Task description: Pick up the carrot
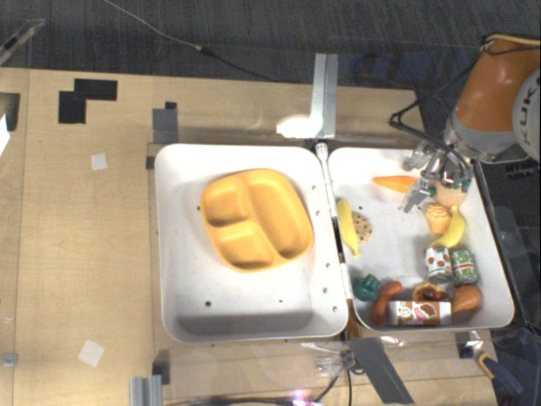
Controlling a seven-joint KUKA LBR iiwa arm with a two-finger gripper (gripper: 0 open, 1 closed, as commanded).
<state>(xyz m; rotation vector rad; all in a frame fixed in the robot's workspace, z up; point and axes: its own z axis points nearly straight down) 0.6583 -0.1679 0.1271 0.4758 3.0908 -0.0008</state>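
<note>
— Since the carrot (394,183) lies bare on the floor of the right bin (490,227), up near its far wall, what worries you?

— Its company, mostly; the gripper (420,189) hangs just beside the carrot's right end, and whether its fingers are apart or together I cannot tell, for they blur into the metal of the wrist; nothing shows between them.

— And the risk?

— A descent aimed at the tip rather than the middle could tip the carrot or push it away; it tapers, so I judge it apt to squirt out of a squeeze.

— Anything else close by?

— A pale round fruit (438,217) and a small banana (457,228) sit just right of the gripper; a drift that way might catch one instead; the cookie (362,224) and the long banana (347,227) by the divider lie farther off.

— The yellow tray (254,217)?

— Over in the left bin (173,252), well apart; no trouble there.
</note>
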